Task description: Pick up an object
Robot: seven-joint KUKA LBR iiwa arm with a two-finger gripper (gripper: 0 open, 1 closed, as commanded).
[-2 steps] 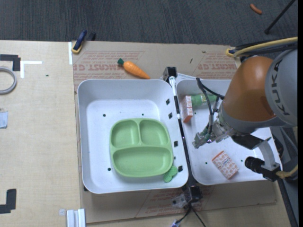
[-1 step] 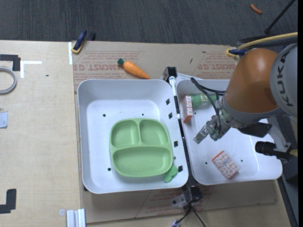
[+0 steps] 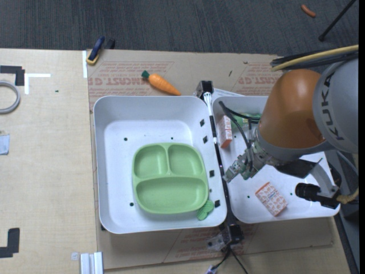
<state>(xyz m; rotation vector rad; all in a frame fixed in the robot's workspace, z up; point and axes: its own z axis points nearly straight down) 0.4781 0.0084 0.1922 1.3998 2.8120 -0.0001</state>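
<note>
We see the two-finger gripper (image 3: 238, 170) hanging low over the right white bin (image 3: 251, 210), by its left wall; whether it grips anything we cannot tell. The small orange-and-white carton (image 3: 271, 198) lies just right and nearer us, lengthwise on a diagonal. The left white bin (image 3: 108, 153) holds a green divided plate (image 3: 169, 178).

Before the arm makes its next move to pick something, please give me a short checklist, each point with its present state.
1. Gripper above the right bin: ok.
2. Object between the fingers: cannot tell.
3. Small orange-patterned box free on the bin floor: ok.
4. Red-and-white carton near the bin's left wall, partly behind cables: reachable, cannot tell.
5. Green divided plate lies in the left bin: ok.
6. Toy carrot outside both bins: not ok for picking.
</note>
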